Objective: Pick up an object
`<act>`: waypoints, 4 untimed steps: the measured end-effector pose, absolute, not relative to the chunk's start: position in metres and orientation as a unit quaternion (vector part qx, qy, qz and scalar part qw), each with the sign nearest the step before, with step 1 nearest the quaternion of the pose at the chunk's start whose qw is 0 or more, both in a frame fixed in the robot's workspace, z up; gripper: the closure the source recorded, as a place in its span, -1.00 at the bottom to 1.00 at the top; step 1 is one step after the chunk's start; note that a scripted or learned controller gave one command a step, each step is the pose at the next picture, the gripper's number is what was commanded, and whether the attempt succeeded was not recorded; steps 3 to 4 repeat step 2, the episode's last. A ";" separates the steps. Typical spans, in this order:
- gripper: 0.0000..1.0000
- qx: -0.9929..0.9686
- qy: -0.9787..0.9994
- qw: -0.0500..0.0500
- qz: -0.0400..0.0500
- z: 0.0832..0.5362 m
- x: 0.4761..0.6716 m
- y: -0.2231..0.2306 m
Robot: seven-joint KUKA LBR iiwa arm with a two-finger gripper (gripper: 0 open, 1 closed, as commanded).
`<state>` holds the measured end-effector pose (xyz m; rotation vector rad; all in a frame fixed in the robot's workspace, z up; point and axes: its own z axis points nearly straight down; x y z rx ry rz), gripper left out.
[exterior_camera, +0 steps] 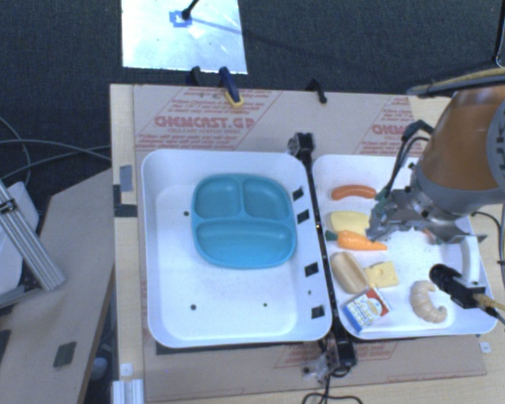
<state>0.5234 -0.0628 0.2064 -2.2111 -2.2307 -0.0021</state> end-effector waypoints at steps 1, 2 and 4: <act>1.00 -0.704 -0.711 0.001 -0.001 0.211 0.507 -0.002; 1.00 -0.703 -0.711 0.001 -0.001 0.217 0.493 0.059; 1.00 -0.703 -0.711 0.001 -0.001 0.217 0.493 0.059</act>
